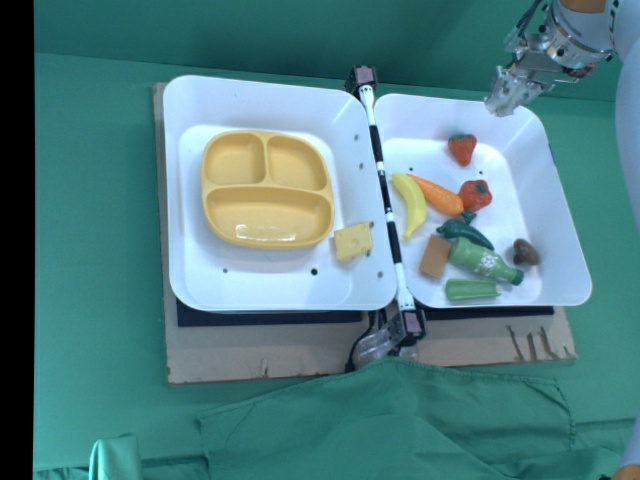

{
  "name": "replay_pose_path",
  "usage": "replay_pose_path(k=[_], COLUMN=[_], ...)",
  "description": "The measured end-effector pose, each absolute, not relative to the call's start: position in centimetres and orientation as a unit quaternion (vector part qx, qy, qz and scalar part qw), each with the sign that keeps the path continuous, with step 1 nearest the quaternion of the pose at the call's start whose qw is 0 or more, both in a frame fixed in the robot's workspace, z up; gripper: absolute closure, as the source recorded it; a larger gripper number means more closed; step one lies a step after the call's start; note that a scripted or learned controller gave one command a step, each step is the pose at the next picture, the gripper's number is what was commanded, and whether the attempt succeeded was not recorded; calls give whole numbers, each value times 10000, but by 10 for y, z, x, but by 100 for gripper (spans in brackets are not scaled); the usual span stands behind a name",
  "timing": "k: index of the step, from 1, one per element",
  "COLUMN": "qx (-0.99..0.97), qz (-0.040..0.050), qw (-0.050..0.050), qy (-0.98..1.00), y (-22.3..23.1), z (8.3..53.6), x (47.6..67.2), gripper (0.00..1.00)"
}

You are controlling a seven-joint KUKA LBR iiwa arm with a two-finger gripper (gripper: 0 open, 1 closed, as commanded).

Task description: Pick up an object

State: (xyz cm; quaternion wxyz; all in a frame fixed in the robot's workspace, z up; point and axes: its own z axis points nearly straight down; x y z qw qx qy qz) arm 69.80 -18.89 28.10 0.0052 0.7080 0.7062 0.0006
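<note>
Gripper point(503, 99) hangs over the far rim of the right bin point(560, 258); whether the jaws are open or closed cannot be told, and nothing shows between them. Right bin contents: strawberry point(461, 148) nearest the gripper, then banana point(407, 203), carrot point(437, 195), tomato point(476, 195), green bottle point(483, 263), brown block point(435, 256), green pod point(471, 290), small dark piece point(525, 252). Left bin point(190, 268): yellow divided plate point(266, 188), cheese wedge point(352, 242) just beside it. Desk covered in green cloth point(90, 218).
</note>
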Motion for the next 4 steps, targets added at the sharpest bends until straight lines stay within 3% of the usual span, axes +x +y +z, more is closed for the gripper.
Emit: replay_pose_path(k=[1,2,3,4], qx=[7091,7087,7069,7089], qz=[-6,2,18,4], qw=[16,19,59,22], qy=[7051,7055,7073,7053], y=[-188,-187,-186,-188], z=[278,284,251,269], x=[646,622,704,674], gripper=[100,100,100,100])
